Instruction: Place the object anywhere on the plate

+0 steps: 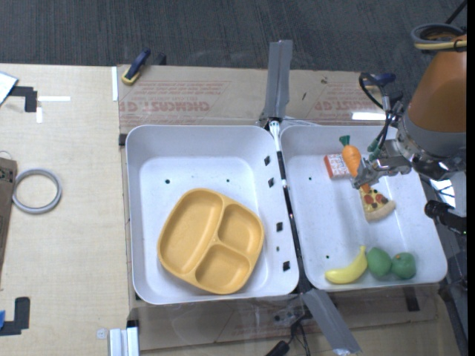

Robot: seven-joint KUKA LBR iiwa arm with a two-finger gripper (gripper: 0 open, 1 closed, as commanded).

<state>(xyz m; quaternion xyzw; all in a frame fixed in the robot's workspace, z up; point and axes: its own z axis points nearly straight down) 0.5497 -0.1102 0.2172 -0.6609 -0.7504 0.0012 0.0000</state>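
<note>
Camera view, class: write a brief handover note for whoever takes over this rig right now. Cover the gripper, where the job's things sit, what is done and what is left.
Gripper: low in the right bin, by the carrot and above the pizza slice; whether it grips anything is unclear.
Things: the yellow plate sits in the left bin. Carrot, small red box, pizza slice, banana and two green fruits lie in the right bin.
Done: nothing is on the plate yet.
Left: pick one object, carry it across, and set it on the plate.
</note>
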